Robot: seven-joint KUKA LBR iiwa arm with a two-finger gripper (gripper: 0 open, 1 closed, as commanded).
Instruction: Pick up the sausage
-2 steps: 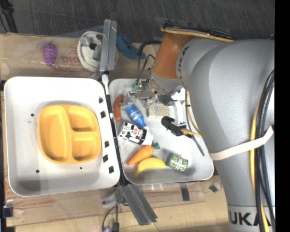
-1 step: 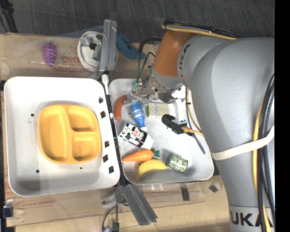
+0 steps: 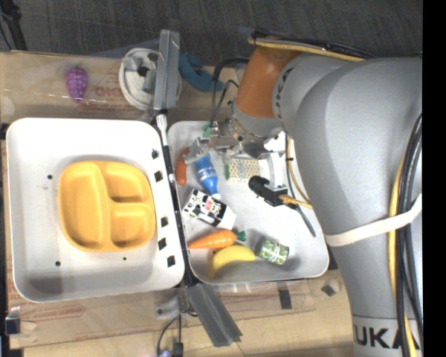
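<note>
Sausage (image 3: 181, 171) at right bin's (image 3: 312, 262) left wall

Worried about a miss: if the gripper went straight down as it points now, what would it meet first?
Probably the blue bottle, just under the gripper; the sausage lies slightly left. Depth is unclear.

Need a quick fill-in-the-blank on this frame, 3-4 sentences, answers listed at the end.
1. The yellow divided tray sits in the ____ bin as the camera sees it.
2. The banana lies directly below the ____ in the image.
3. The purple object lies ____ both bins, on the bench.
4. The hand is above the ____ bin.

Missing words: left; carrot; outside; right
</note>
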